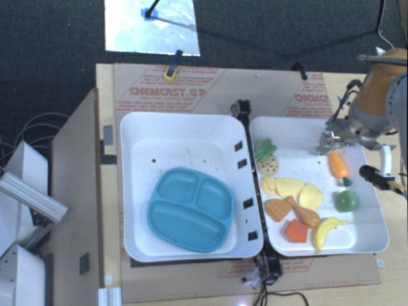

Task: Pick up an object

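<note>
The hand (330,140) hangs low over the far right part of the right bin (376,231), and whether it is apart or together cannot be told from this slant. Closest to it is the toy carrot (338,164), lying on the bin floor just on the near side of the hand and a shade to its right — its long axis runs from far-left to near-right, green stub at the near end. That is the relation the pick turns on: the hand would likely need to shift a little nearer and close across the carrot's narrow width, not along its length. Nothing is held yet. A green round fruit (347,201) sits just beyond the carrot's near end, a banana (326,230) nearer still. The left bin (143,129) holds a blue divided tray (190,208).
</note>
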Tool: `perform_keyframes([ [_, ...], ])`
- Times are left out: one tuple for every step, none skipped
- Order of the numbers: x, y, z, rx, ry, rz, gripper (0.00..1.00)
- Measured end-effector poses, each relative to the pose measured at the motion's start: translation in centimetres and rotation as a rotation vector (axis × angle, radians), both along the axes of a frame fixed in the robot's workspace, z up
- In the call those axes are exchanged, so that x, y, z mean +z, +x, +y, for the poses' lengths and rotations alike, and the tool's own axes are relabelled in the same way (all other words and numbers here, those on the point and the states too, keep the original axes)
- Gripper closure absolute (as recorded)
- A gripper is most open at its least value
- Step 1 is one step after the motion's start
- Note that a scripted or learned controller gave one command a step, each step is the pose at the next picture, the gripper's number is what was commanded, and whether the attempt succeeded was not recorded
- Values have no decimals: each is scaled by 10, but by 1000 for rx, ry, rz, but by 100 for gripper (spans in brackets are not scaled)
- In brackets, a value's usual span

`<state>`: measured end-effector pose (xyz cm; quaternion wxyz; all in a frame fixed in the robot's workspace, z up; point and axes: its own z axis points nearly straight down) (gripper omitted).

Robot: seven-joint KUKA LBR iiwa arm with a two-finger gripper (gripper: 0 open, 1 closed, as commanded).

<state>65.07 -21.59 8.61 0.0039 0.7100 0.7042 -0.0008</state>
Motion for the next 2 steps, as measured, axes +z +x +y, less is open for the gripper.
perform_keyframes([
  [11, 3, 9, 12, 4, -3, 100],
  [11, 3, 9, 13, 4, -2, 0],
])
